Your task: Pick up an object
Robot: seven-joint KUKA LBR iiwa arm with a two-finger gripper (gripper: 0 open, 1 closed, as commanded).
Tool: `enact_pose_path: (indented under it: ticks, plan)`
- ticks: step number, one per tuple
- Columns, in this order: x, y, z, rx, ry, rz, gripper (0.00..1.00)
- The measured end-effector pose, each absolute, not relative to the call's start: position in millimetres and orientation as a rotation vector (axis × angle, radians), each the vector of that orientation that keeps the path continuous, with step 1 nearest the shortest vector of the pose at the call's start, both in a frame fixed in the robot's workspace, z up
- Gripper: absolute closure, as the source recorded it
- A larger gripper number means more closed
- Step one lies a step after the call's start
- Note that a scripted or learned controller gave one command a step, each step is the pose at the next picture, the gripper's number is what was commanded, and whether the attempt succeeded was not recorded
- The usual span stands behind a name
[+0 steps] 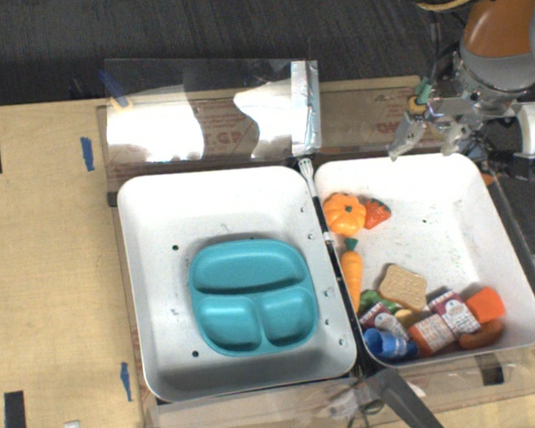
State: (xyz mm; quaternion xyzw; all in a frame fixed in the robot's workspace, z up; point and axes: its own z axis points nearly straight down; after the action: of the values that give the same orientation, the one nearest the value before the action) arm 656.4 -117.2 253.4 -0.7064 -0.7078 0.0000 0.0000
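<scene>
My gripper point(422, 146) hangs over the far rim of the right bin point(454, 200), open, with nothing between its fingers. Below it, in that bin, lie an orange toy pumpkin point(346, 213) with a red piece point(377, 213) beside it, a carrot point(351, 272), a tan slice of bread point(403, 285), an orange block point(486, 305) and several small packets point(433, 326) heaped at the near edge. All of these lie nearer the camera than the gripper and apart from it.
The left bin point(155, 219) holds a teal divided plate point(253, 294). A clear plastic sheet point(211, 115) stands behind the left bin. The far right part of the right bin's floor is bare white. Brown bench lies to the left.
</scene>
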Motion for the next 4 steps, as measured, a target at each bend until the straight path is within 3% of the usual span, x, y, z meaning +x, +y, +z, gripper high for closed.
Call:
enact_pose_path:
  ticks: [1, 2, 3, 4]
  plan:
    - [622.0, -55, 181, -2.131, -2.300, 0.005, 0.00]
    - [664.3, -94, 113, -2.045, -2.418, -0.026, 0.00]
    - [656.7, -92, 99, -2.030, -2.402, -0.003, 0.00]
    - [657.9, -93, 111, -2.033, -2.404, -0.007, 1.00]
